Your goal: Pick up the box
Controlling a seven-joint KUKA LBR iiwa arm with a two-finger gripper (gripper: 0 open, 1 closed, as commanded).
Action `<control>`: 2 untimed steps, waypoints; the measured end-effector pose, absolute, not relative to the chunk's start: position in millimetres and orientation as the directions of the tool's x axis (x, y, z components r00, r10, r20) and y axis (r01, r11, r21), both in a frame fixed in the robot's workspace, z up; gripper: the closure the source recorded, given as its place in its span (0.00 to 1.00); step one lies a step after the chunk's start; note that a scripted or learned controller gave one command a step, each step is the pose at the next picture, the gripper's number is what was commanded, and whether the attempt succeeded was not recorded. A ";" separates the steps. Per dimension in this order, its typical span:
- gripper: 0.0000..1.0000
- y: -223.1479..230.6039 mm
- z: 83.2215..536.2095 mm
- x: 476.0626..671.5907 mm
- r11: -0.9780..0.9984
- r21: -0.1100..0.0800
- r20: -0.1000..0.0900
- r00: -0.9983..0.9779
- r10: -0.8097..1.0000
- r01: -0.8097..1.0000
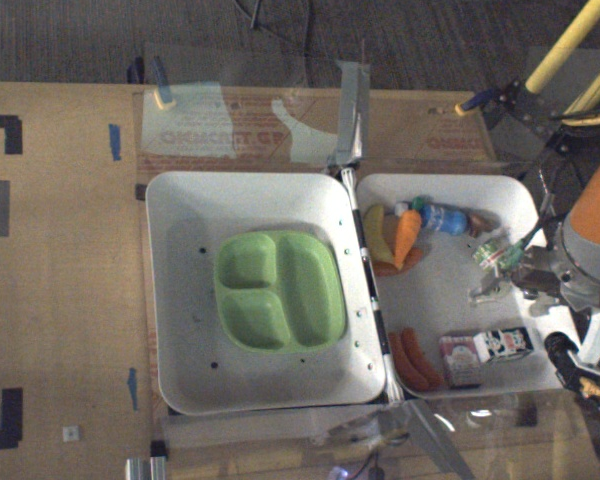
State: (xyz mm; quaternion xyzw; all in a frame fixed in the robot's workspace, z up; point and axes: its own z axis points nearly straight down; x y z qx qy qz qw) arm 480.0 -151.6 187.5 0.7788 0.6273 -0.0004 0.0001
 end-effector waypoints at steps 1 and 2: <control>0.00 -83.4 184.1 479.5 -0.021 -0.003 0.001 0.021 1.000 1.000; 0.00 -131.2 347.1 493.5 -0.240 0.001 -0.001 0.240 0.971 0.971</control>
